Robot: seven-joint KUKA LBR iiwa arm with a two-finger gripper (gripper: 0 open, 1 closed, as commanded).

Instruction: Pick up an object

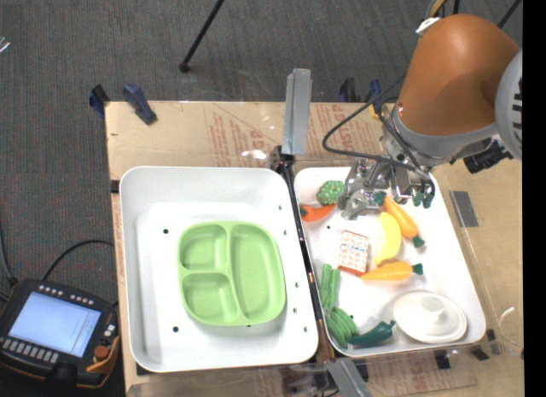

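Counter with two white bins; right bin (pixel 467 277) holds toy food. Hand (pixel 354 203), grip state indiscernible, hovers beside the broccoli (pixel 330 191): light, rigid plastic, best pinched across its crown

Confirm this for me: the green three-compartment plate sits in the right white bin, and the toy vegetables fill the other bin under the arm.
Not quite. The camera view shows the green three-compartment plastic plate lying in the left shallow white bin, not the right one. The toy vegetables, such as the orange toy carrot, do lie in the other bin, the right shallow white bin, under the arm's tool.
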